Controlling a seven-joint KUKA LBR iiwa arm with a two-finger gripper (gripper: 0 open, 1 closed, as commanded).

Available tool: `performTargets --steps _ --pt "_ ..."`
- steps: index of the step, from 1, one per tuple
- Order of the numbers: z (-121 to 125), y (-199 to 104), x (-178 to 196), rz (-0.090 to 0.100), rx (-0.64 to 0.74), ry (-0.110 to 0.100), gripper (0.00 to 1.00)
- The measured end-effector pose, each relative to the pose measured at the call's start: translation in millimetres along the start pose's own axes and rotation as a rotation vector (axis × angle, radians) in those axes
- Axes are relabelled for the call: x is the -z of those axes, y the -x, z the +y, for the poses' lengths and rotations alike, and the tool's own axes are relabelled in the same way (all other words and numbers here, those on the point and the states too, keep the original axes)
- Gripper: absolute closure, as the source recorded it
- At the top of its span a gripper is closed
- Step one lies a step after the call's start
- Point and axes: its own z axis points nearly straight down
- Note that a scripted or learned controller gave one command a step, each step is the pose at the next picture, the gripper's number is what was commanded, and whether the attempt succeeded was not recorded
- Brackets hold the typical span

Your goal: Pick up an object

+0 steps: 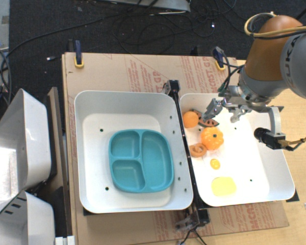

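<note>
The right bin (265, 172) holds an orange ball (190, 119), a small orange pumpkin (212, 138), a brown ring-shaped piece (198, 150), a tiny yellow piece (214, 163) and a flat yellow disc (224, 186). My gripper (225, 113) hangs over the bin's upper part, just above and right of the pumpkin. Its fingers (212, 108) stand apart, open, with nothing between them. A small dark red and orange item (209, 121) lies right under the left fingertip, partly hidden by it.
In the left bin (92, 137) lies a teal divided plate (141, 161). The two bins meet at a raised rim with a black clamp (173, 87) at its far end. A black fitting with a cable (268, 137) hangs off the wrist over the right bin.
</note>
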Motion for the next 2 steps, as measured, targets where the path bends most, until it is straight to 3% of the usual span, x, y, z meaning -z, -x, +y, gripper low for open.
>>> performTargets --steps 1,2 --pt "2.7 -0.1 8.1 -0.001 0.002 0.014 0.0" --pt "-3.5 6.7 -41.0 -0.002 -0.001 0.01 0.0"
